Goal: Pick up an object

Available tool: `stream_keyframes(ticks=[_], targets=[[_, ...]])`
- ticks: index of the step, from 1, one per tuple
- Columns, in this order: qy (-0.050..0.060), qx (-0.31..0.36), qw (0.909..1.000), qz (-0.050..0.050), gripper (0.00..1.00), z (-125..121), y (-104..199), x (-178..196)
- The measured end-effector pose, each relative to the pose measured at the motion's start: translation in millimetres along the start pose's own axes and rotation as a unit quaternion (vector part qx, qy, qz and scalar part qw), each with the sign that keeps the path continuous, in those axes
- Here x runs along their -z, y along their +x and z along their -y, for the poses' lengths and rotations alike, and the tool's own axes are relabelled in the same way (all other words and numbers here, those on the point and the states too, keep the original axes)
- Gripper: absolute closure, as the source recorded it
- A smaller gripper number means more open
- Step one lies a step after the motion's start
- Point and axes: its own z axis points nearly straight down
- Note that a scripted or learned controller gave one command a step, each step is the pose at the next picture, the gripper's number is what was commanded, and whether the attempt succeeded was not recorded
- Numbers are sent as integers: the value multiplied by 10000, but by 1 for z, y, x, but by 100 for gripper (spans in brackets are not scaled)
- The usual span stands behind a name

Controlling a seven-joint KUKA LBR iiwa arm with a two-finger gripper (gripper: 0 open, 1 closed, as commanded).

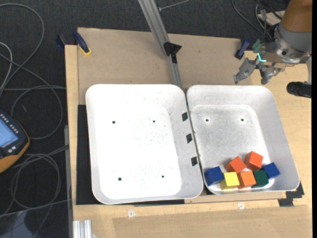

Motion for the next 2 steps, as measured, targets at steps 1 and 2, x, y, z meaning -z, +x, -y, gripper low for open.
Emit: stream_keyframes(ticks=[1,2], targets=[[-23,7,10000,10,0,-1,0,3],[-3,3,10000,6,0,-3,0,-39]])
